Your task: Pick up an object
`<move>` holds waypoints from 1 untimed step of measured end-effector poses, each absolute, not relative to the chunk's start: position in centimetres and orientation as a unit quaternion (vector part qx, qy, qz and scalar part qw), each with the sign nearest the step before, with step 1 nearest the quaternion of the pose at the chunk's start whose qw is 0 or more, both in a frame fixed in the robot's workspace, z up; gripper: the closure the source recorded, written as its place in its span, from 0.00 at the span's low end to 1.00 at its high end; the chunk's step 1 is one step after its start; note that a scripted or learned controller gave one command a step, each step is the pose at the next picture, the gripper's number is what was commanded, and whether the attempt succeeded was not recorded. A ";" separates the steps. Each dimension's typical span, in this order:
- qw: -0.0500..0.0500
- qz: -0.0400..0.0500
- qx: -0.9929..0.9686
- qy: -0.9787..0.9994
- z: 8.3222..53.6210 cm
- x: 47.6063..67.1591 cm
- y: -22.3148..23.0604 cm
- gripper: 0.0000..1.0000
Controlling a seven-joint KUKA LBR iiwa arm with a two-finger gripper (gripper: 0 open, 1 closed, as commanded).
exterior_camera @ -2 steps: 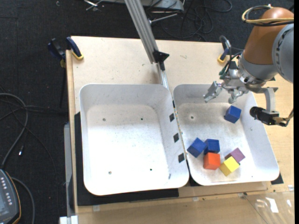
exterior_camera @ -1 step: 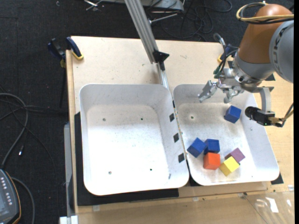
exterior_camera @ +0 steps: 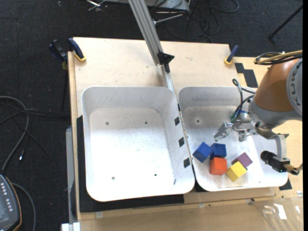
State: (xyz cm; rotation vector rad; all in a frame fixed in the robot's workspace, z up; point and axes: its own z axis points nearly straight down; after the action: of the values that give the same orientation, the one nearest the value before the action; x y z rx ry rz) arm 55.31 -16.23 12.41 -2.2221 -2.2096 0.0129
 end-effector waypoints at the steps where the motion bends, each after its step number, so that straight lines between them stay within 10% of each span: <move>1: -0.001 0.000 -0.707 -0.707 9.5 51.8 -12.4 0.00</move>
State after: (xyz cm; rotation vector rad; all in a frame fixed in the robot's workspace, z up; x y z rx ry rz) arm 51.83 -12.43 9.49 -2.2236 -2.2233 -0.0007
